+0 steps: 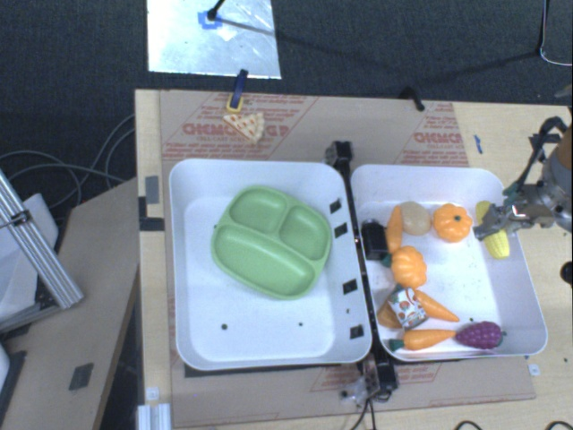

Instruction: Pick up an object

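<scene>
From my overhead camera I see the gripper [498,225] at the right edge of the right bin [515,285], low over the rim; I cannot tell how it is set. Just beside it, against that same right wall, lies a small yellow corn cob [498,243], partly covered by the gripper, and I cannot tell whether they touch.

Toward the bin's far edge sit a beige potato [414,217] and an orange pumpkin [452,222], with a carrot [395,231] leaning at the left wall. A second pumpkin [408,263] sits near the middle. Along the near edge lie two more carrots [428,338], a small printed can [408,307] whose label I can't read, and purple grapes [480,334] in the near right corner.

The left bin [197,330] holds a green divided plate [271,241].

The cardboard [295,119] under the bins carries red printing, too blurred to read.
</scene>
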Robot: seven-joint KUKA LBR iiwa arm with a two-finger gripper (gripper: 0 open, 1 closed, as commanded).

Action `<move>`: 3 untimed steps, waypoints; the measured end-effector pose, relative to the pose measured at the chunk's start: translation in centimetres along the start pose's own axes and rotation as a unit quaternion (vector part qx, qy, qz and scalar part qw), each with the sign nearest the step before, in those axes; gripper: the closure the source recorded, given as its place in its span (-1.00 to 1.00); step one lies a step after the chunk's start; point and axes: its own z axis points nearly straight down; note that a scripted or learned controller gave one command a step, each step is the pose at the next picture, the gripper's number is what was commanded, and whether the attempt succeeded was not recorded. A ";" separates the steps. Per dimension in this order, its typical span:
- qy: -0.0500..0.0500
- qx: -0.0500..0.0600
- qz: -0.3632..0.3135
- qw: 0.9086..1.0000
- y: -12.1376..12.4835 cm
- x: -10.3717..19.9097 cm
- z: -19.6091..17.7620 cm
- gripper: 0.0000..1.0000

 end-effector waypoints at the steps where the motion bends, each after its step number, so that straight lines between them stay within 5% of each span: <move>1: 0.002 0.003 -0.002 1.000 -2.5 5.2 -0.6 1.00; 2: 0.002 0.003 -0.002 1.000 -3.4 10.3 1.0 1.00; 3: 0.001 0.001 -0.001 1.000 -3.6 10.2 -0.2 1.00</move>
